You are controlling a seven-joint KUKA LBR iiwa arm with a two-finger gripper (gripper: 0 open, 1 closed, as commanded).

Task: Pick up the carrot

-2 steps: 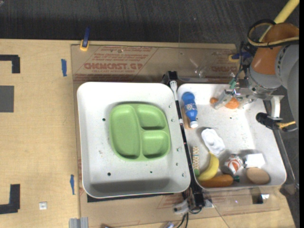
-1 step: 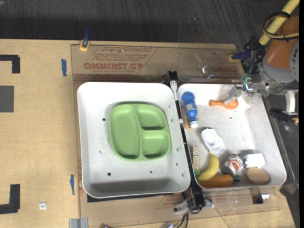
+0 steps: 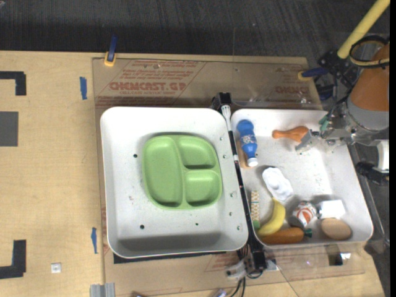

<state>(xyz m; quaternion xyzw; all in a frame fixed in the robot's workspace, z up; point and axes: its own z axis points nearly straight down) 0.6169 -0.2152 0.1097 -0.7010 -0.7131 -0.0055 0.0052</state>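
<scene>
The carrot (image 3: 289, 133), a short orange piece tapering to the left, lies in the far part of the right bin (image 3: 362, 193). My gripper (image 3: 311, 137) hangs right at the carrot's thick right end, low over the bin floor. The grey wrist and its orange band (image 3: 371, 91) rise behind it at the right edge of the view. Whether the gripper touches the carrot is not clear from this angle.
The right bin also holds a blue bottle (image 3: 247, 140), a crumpled white object (image 3: 276, 182), a banana (image 3: 273, 219), an orange-brown elongated piece (image 3: 286, 235), a red-and-white ball (image 3: 304, 215), a white block (image 3: 331, 208) and a tan oval (image 3: 336, 229). A green divided plate (image 3: 181, 169) sits in the left bin (image 3: 117, 166).
</scene>
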